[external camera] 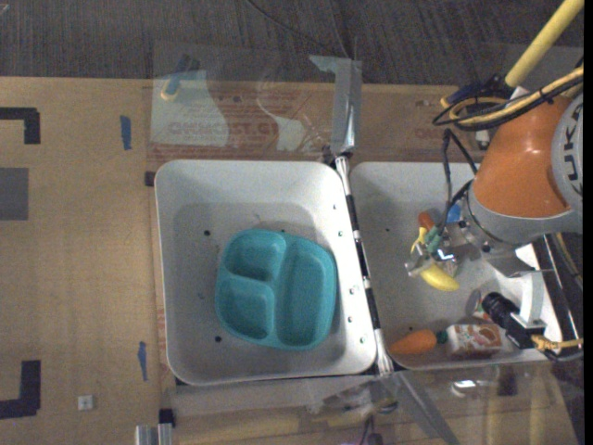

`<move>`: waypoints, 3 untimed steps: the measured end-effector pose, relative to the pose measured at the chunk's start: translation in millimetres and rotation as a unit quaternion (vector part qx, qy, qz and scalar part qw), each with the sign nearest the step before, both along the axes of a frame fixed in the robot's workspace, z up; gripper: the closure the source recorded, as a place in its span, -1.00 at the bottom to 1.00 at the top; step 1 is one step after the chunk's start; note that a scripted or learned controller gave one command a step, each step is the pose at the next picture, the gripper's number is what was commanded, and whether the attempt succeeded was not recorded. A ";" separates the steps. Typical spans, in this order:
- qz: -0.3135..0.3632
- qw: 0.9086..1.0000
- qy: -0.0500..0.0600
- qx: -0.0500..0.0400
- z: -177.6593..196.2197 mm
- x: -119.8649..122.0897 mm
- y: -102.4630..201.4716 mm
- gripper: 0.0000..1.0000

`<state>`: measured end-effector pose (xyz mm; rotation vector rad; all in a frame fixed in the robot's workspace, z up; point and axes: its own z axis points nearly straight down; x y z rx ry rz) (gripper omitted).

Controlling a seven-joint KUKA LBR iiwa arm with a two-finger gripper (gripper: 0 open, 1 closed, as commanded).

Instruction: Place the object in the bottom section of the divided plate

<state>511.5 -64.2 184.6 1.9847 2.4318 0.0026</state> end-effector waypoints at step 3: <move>0.340 0.940 0.001 0.000 24.3 14.7 112.4 1.00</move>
